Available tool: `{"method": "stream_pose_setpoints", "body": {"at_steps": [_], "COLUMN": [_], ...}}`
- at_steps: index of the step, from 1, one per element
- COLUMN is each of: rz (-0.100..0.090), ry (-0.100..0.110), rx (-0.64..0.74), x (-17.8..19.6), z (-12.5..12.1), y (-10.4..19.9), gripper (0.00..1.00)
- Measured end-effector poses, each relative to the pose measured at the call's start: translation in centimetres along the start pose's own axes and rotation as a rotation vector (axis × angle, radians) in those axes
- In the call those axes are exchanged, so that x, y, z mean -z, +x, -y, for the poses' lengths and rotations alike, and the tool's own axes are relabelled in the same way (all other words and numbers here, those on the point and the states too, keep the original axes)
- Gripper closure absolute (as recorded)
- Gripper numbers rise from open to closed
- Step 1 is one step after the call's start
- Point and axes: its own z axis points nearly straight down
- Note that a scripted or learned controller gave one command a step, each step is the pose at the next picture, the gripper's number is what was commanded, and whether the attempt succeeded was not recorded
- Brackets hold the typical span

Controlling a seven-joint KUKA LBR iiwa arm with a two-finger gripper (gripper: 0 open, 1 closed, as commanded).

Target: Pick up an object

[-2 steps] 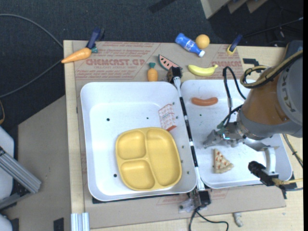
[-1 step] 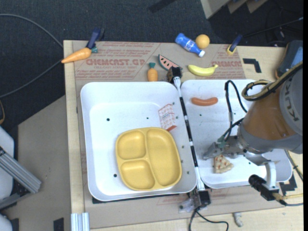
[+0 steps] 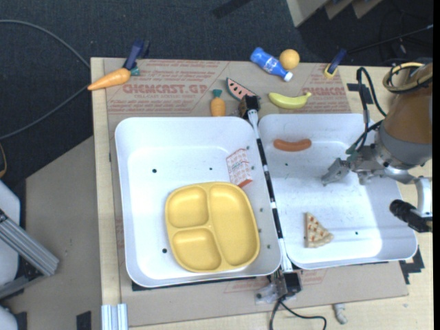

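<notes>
My gripper (image 3: 335,172) hangs over the right bin (image 3: 385,249), near its middle, pointing left. A reddish sausage (image 3: 292,144) lies in that bin's far part, up and to the left of the gripper and apart from it. A toy pizza slice (image 3: 316,230) lies nearer the front edge, below and a little left of the gripper. The left bin (image 3: 137,184) holds a yellow divided plate (image 3: 212,225) and a small red-and-white packet (image 3: 239,166) by the shared wall.
Behind the bins, on the cardboard, lie a banana (image 3: 289,100), a blue bottle (image 3: 269,63), an orange ball (image 3: 289,58), a watermelon slice (image 3: 238,89), a small orange toy (image 3: 218,106) and a carrot (image 3: 110,80). Cables run along the arm at right.
</notes>
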Motion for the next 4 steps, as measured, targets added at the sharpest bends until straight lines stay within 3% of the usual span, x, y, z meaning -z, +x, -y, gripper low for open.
{"method": "stream_pose_setpoints", "body": {"at_steps": [1,2,3,4], "rz": [-0.002,-0.004,0.001,-0.002], "ry": [0.0,0.022,0.0,0.003], "rx": [0.003,0.002,-0.001,0.002], "x": [-2.0,-4.8,-3.3,-4.5], "z": [-6.2,-10.8,-11.2,-11.2], "y": [6.5,4.7,-2.6,0.4], "gripper": [0.0,0.0,0.0,0.0]}}
